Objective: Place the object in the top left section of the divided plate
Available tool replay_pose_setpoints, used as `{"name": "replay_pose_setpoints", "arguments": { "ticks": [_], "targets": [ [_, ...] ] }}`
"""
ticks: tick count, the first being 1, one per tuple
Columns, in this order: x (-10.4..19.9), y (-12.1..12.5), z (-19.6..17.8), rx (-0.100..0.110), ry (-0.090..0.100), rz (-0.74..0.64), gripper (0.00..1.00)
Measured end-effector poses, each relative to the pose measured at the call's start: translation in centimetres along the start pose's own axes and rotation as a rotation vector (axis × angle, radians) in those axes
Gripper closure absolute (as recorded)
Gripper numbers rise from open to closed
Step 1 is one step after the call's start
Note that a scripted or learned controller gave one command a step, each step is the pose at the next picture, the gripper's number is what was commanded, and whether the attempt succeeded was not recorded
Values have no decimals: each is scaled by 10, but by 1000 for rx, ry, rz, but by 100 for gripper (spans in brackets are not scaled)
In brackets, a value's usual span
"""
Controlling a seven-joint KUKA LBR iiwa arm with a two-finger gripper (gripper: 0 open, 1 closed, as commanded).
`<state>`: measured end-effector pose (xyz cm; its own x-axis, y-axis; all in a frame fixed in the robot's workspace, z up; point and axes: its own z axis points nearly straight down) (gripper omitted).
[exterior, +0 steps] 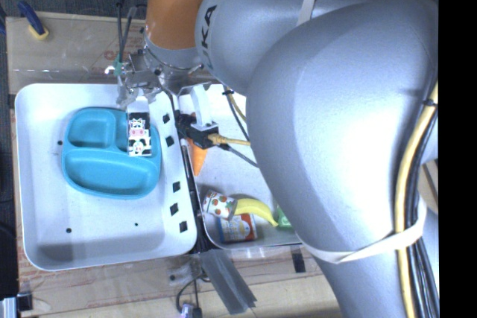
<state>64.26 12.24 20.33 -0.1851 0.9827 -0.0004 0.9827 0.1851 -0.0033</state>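
White bins (45, 234) on wooden bench (67, 41); end effector (136, 102) grip state impossible to tell.

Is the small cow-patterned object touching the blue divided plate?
Touching. In the camera view the cow-patterned object lies on the upper right part of the blue divided plate, overlapping its rim with no visible gap.

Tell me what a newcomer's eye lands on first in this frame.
First the big grey arm, filling the right half with its orange band at top centre. Then the blue divided plate in the left bin, with a small cow-patterned object over its upper right section, just below the gripper. Last, a banana and a can peek out in the right bin under the arm.
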Motion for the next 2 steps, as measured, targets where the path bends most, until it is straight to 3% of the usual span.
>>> {"name": "replay_pose_setpoints", "arguments": {
  "ticks": [1,2],
  "targets": [
    [55,24,-26,-2,0,-76,100],
    [55,24,-26,-2,0,-76,0]
  ]
}}
